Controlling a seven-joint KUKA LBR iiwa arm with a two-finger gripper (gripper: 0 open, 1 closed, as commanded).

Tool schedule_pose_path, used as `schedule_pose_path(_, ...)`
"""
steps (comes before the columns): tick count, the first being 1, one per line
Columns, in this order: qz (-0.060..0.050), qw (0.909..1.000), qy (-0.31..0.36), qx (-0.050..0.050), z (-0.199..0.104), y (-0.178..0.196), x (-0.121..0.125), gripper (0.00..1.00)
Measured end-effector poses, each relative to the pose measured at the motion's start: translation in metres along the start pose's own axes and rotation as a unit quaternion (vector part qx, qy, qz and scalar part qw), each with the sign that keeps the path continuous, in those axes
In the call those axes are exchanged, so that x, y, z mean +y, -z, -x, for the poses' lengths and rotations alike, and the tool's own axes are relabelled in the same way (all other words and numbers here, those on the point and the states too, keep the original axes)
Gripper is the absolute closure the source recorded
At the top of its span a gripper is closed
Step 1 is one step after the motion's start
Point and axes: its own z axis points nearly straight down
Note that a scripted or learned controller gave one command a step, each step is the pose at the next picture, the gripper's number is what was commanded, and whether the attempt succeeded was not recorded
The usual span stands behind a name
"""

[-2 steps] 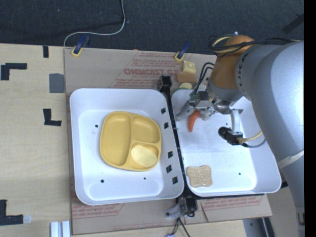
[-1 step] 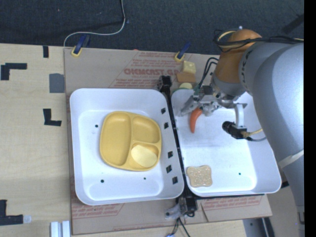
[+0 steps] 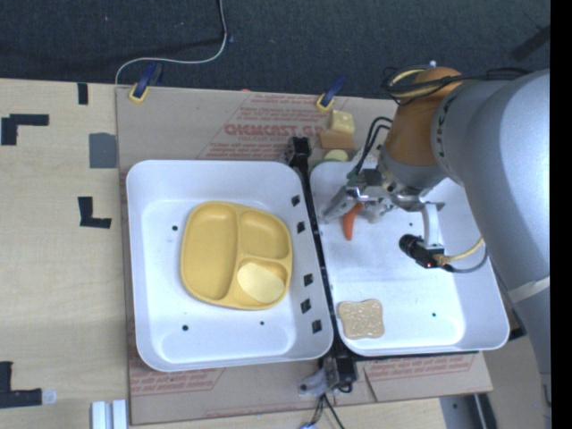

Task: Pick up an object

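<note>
camera view: arm reaches left, gripper over carrot.

Red print on the cardboard sheet under the bins, at 12 o'clock above the left bin; looks like "CHEMCAST", but too blurred to be sure. More red print at the sheet's 6 o'clock edge, illegible.

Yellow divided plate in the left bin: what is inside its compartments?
The yellow divided plastic plate holds one pale yellow round piece in its lower right compartment. The other compartments show bare yellow. Whatever lies under that piece is covered.
</note>
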Motion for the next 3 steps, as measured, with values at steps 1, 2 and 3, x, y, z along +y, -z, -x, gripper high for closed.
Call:
schedule_pose_path(1, 0.001, 1.0, 0.0, 0.001, -0.003, 0.0, 0.01, 0.0)
schedule_pose_path(2, 0.001, 1.0, 0.0, 0.001, 0.005, 0.0, 0.015, 0.0)
schedule_pose_path(3, 0.001, 1.0, 0.001, 0.001, 0.004, 0.0, 0.022, 0.0)
